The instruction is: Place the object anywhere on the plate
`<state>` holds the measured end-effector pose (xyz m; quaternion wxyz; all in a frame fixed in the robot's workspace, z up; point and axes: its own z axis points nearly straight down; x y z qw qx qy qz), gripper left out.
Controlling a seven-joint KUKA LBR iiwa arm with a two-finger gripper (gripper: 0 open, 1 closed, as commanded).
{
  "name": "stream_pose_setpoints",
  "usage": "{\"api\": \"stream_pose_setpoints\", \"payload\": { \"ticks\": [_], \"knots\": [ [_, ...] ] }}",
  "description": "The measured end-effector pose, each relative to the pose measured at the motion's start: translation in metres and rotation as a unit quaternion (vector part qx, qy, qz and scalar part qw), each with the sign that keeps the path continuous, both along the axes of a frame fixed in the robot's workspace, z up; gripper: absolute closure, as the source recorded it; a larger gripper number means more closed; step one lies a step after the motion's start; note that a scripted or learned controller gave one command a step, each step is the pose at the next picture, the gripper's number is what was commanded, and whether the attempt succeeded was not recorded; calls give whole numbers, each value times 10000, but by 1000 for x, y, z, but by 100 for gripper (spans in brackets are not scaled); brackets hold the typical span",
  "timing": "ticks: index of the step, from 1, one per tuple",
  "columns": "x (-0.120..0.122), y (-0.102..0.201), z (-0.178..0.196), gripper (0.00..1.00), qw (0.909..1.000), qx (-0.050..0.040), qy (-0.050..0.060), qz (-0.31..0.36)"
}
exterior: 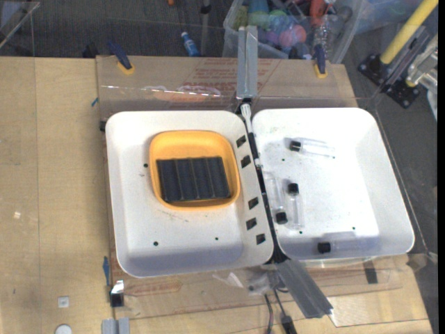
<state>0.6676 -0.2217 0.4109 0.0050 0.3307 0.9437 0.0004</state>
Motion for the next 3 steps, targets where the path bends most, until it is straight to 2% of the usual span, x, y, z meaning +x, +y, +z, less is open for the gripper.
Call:
{"api": "stream_pose_setpoints", "payload": {
  "ticks": [1, 2, 3],
  "knots": [
    [-7, 0, 26, 100, 9895, -11, -1, 1445],
    [-9, 0, 26, 100, 9867, -5, 15, 1624],
    [-7, 1, 26, 100, 9784, -16, 6, 2065]
  ]
}}
